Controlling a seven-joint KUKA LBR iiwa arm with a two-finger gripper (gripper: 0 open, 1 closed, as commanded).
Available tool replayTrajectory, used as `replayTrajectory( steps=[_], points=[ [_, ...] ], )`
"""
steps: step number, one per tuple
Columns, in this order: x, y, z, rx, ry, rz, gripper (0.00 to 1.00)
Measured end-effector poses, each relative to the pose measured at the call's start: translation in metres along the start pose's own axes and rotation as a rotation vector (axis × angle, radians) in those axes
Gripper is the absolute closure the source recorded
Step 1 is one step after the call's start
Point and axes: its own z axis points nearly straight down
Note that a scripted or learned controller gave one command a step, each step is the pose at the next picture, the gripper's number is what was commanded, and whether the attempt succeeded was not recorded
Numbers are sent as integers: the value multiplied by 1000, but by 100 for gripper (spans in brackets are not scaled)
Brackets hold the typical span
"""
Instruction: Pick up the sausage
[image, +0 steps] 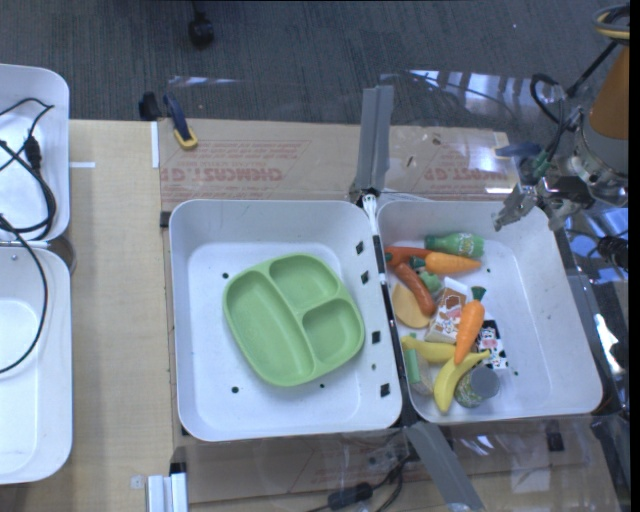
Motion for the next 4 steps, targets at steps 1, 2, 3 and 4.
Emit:
replayTrajectory(
  steps=[1, 2, 3, 4],
  points=[
    [48, -25, 122, 0, 1, -198, 0],
    [70, -72, 141, -12, 0, -129, 0],
    [77, -23, 125, -1, 0, 102, 0],
    [85, -32, 146, 2, -1, 546, 0]
  ],
)
